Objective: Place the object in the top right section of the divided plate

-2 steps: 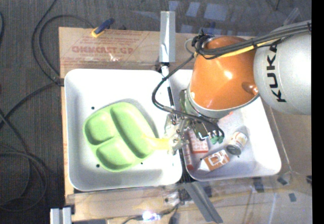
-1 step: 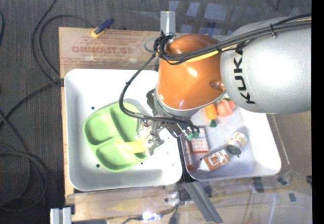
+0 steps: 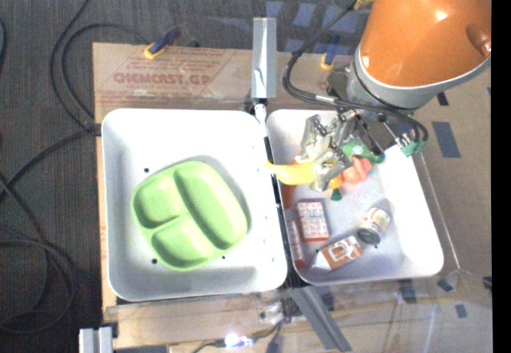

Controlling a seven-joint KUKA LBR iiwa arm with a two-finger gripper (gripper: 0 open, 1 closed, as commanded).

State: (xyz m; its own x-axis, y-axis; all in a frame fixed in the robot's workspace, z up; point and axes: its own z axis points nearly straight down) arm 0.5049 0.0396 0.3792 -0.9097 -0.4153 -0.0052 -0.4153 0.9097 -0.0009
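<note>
The robot's hand [image 3: 326, 158] is low in the right bin [image 3: 415, 251], fingers closed around a yellow banana [image 3: 291, 172] whose tip pokes over the divider. This looks like the pickup step. Next it must lift and carry left to the green divided plate [image 3: 190, 213] in the left bin [image 3: 128, 132], top right section.

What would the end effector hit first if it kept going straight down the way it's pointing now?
Probably the yellow plastic banana lying in the right white bin: the end effector points down right over it. Depth is unclear, so it may already be touching.
</note>
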